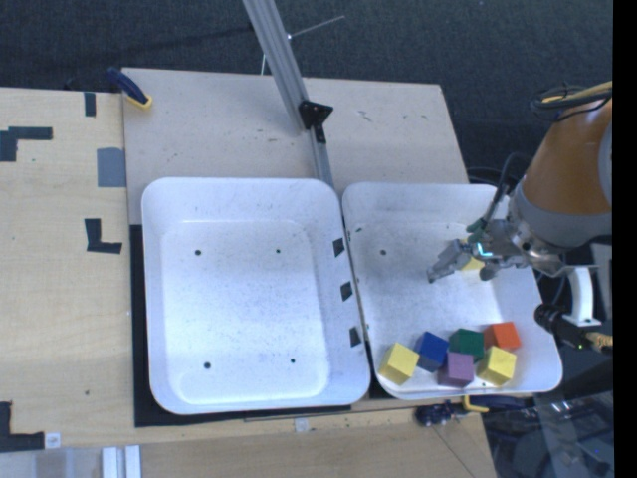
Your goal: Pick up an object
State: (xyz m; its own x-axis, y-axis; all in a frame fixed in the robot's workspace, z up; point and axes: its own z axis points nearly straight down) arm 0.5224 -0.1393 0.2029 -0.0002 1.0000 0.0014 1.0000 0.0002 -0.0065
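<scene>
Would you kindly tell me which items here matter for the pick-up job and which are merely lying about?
Job:
claw
right bin
yellow cube
blue cube
purple cube
green cube
orange cube

Lying about:
left bin
metal rail

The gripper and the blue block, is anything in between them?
No. In the camera view, just bare white bin floor lies between the gripper and the blue block.

Matt white plastic bins (244,192) rest on a scuffed wooden bench (219,118).
</scene>
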